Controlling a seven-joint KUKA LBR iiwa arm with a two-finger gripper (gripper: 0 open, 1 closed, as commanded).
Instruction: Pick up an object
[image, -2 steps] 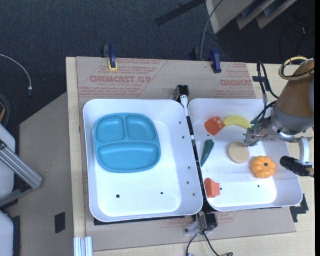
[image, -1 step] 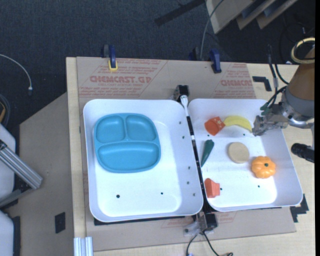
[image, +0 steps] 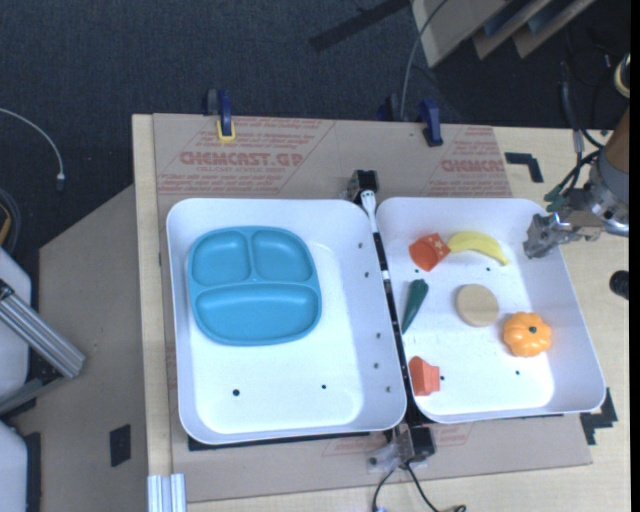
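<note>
I am hovering my pincer (image: 541, 236) over the right bin's (image: 570, 300) far edge, near the banana (image: 478, 245); I cannot tell its state.

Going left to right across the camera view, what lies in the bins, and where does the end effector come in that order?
Blue divided plate in the left bin, then in the right bin: green pepper, tan round piece, orange pumpkin, and last the end effector over that bin's right rim.
</note>
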